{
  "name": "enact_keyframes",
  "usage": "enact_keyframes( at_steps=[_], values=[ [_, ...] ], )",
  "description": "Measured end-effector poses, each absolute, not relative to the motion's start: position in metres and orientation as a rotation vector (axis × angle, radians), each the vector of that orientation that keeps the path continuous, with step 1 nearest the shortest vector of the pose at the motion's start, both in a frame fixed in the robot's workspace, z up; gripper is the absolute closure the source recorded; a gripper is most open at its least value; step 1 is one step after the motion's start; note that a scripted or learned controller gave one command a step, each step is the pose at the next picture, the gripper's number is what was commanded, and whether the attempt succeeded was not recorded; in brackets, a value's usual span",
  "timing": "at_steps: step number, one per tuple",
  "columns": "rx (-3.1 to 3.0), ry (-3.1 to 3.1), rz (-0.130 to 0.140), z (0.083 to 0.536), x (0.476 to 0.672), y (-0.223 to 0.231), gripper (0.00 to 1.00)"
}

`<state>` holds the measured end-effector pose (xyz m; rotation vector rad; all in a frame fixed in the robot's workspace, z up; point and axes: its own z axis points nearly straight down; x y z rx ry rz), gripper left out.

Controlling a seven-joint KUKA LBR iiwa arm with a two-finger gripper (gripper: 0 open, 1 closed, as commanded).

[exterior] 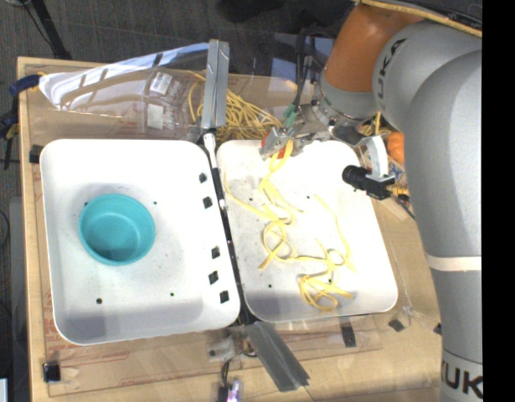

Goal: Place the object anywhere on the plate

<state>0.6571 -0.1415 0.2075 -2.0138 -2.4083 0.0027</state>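
Note:
A teal round plate [116,229] lies in the left white bin [73,166], left of its middle. Several yellow noodle-like strands [311,262] are scattered over the floor of the right white bin [374,249]. My gripper [278,143] hangs over the far left corner of the right bin, below the orange band of the arm. It is shut on one yellow strand [274,167], which dangles from the fingertips down toward the bin floor. The plate sits far to the left of the gripper, across the divider between the bins.
The grey arm [441,141] covers the right side of the bench. A clear plastic sheet [131,86] and more yellow strands [240,107] lie behind the bins. A metal bar [213,82] stands at the far end of the divider. A black knob [362,180] juts over the right bin.

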Motion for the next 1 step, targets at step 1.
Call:
enact_keyframes(
  at_steps=[1],
  values=[
    [-2.154, -2.285, 0.003, 0.2798, 0.6069, -0.0639, 1.0]
  ],
)
